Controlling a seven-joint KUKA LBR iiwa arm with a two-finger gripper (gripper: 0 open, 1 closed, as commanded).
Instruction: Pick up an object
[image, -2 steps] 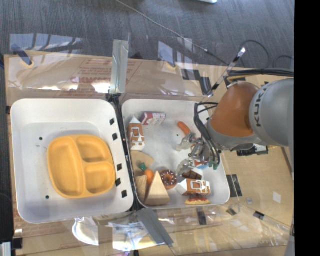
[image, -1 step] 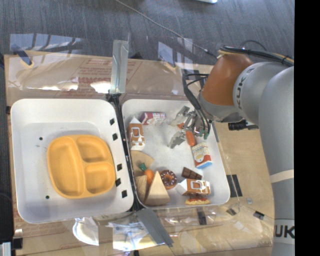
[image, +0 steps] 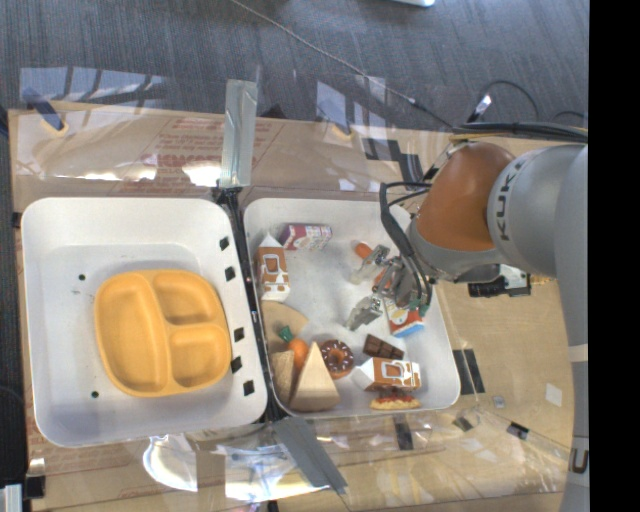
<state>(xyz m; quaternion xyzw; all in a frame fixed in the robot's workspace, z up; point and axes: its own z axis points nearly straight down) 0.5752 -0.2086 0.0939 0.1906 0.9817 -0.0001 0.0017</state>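
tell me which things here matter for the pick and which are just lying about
In play:
- claw, low inside the right bin
- small toys there: chocolate donut, little house, wedge block

Lying about:
- left bin
- yellow divided tray in it
- cardboard under both bins

Right bin (image: 440, 352) crowded with toy food, none of it lifted.

Along the bin's left wall a small white-and-orange carton (image: 272, 270) stands near the top, and a maroon-and-white can (image: 305, 236) lies on its side just beyond it. Down in the lower left corner a tan wedge (image: 314, 380) leans against a small orange piece (image: 296, 350), with a chocolate doughnut (image: 337, 356) touching the wedge's right side. Further right there's a dark brown chunk (image: 383, 348), then a white-and-orange box (image: 394, 375) with a waffle-like piece (image: 392, 402) just below it. A red-and-white carton (image: 405, 320) sits by the right wall.
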